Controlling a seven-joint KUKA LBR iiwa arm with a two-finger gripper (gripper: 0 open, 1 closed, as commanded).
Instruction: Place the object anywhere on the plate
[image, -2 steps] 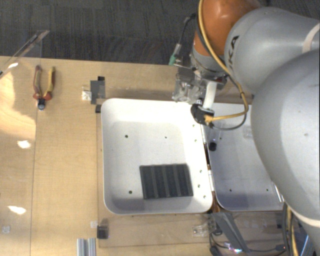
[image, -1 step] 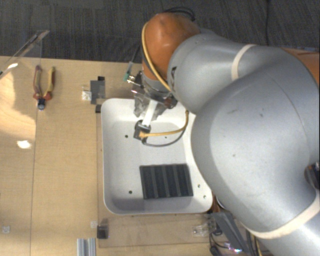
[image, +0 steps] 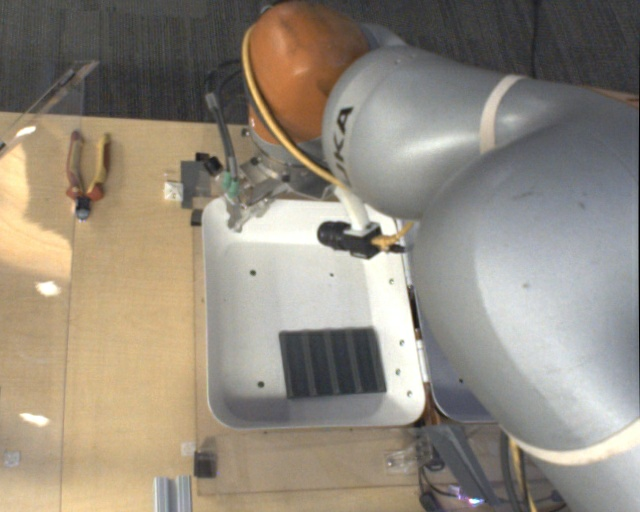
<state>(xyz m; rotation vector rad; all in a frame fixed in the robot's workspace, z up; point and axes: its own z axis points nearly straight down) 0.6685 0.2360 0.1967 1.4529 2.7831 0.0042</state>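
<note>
We take the dark ribbed plate (image: 332, 362) lying flat on the floor of the white bin (image: 232, 330), toward its near edge, as the target, and nothing rests on it. We cannot make out the object to be placed. The gripper (image: 238, 205) hovers at the bin's far left corner, well apart from the plate; whether its fingers are open or closed we cannot tell. We judge the placing not yet done.

You see a shallow white plastic bin (image: 240, 330) holding a dark grey ribbed rectangular plate (image: 331, 362), on a pale wooden tabletop (image: 120, 340) where red-and-yellow-handled pliers (image: 87, 170) lie.
</note>
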